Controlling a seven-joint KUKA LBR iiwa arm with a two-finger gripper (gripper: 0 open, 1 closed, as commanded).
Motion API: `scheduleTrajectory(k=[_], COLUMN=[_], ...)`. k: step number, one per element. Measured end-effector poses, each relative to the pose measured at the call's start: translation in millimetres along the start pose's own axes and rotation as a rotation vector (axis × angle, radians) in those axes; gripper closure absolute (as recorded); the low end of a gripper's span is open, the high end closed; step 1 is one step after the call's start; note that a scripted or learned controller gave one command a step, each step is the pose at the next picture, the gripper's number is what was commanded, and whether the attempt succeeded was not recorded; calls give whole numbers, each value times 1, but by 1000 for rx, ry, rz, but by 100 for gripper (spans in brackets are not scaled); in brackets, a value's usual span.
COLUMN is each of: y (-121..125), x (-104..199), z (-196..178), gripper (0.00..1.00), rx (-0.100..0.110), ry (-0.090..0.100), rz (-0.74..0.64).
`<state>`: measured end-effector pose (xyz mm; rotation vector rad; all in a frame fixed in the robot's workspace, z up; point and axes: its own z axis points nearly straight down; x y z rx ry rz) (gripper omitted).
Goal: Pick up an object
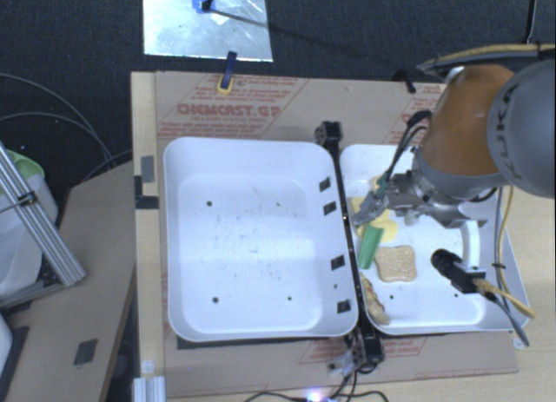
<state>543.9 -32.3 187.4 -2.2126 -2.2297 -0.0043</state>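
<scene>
- I have the arm (473, 131) reaching in from the right, its bulk hanging over the right bin (434, 313), which is where every loose thing lies; the left bin (252, 235) has only specks on its floor.
- The pincer (369, 205) sits low at the right bin's left side, just above the green object (370, 244) and the yellow piece (385, 228) beside it. I judge it was sent there because the pile is crowded against the divider between the bins.
- From this slanted view I cannot tell how far the pincer is parted, nor whether anything sits between its tips; nothing is visibly lifted.
- The green object is the likeliest target: a short, narrow, stick-like piece, plain green, lying roughly lengthwise along the bin's left wall, its upper end near the pincer.
- Just to its right lies a toast-like slice (396, 263), tan with a speckled face, flat on the bin floor.
- A brownish lumpy item (375, 300) rests lower down, against the same wall.
- Both bins sit on a cardboard sheet (243, 105) on the worktop, which I take to hold them steady side by side.
</scene>
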Motion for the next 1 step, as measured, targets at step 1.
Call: scheduleTrajectory(k=[1], y=[-50], x=[56], z=[-84], gripper=[0], rx=[-6], ry=[1], rz=[-3])
